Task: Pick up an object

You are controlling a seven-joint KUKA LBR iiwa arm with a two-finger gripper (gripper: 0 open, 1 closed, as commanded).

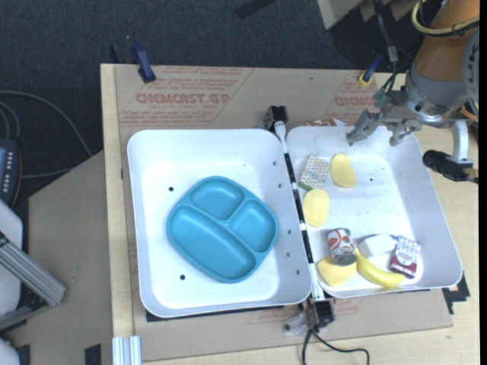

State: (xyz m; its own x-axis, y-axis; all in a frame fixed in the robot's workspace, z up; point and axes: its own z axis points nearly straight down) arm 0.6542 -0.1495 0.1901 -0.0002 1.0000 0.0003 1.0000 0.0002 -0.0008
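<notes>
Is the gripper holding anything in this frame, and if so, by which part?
Nothing is held. The gripper hangs open above the far edge of the right bin, with nothing between its fingers; the objects lie on the bin floor.

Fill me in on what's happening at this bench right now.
A grey arm with an orange band reaches in from the right, its tool open over the far edge of the right bin, holding nothing. That bin holds small items: a banana, a can, a red packet and some yellow pieces. The left bin holds a blue divided plate. Nothing has been picked up yet.
</notes>
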